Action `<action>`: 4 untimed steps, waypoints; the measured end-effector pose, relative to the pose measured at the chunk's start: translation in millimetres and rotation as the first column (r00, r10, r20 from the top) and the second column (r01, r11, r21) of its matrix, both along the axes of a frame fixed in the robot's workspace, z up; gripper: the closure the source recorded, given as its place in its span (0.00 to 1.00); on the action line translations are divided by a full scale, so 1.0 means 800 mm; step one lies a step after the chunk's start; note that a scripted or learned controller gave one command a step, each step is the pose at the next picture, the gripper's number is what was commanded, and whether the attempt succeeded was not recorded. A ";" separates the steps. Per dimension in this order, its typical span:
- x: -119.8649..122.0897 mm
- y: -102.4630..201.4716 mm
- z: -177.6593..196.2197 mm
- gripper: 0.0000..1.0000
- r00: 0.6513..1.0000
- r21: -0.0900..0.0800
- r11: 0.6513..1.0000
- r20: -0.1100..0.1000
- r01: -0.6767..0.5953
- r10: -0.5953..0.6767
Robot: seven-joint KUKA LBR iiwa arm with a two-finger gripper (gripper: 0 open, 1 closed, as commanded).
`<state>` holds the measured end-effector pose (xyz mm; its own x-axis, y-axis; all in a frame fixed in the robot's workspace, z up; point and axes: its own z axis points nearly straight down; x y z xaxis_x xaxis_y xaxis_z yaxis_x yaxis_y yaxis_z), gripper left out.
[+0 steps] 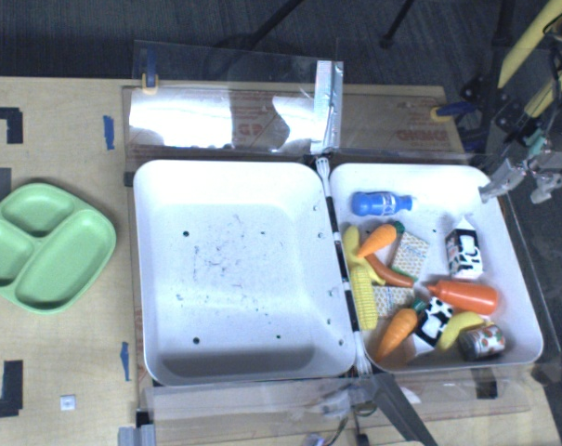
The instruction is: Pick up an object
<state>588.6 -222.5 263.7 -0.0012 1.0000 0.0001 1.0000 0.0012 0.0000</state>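
1. Right bin (527, 277), white plastic, shallow, rounded corners: crowded with toy food and small containers.
2. Blue bottle (381, 203) near the bin's far wall, lying on its side, long axis left to right, white cap pointing right.
3. Upper carrot (377, 240), smooth orange plastic, tapered, slanting from lower left up to a green top at upper right, just below the bottle.
4. Corn cob (362, 291), yellow and knobbly, long axis running near to far along the bin's left wall.
5. Red-orange chili-like piece (388, 272), curved, slanting down to the right, beside the corn.
6. Large orange carrot (464, 295), thick and glossy, lying nearly left to right, blunt end at the right.
7. Lower carrot (395, 333), tip pointing to lower left, touching a black-and-white patterned item (436, 318).
8. Yellow banana (460, 325), curved, just beside a small can (483, 342) with a red label at the near right corner.
9. Black-and-white carton (463, 252), boxy, near the right wall.
10. Left bin (234, 258), white, with faint scuff marks and small dark holes.
11. Green compartment tray (44, 245), matte, three wells, on the wooden table (58, 360) well left of the bins.
12. Tool (522, 173) at the far right corner of the right bin, above the rim, apart from all items; open or closed: cannot tell.
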 end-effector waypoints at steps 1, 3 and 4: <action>0.053 0.001 0.024 0.00 0.964 -0.005 0.964 0.005 -0.267 0.267; 0.053 0.016 -0.221 0.00 0.907 -0.002 0.908 0.006 -0.420 0.420; -0.004 0.020 -0.220 0.00 0.989 0.011 0.989 0.007 -0.150 0.150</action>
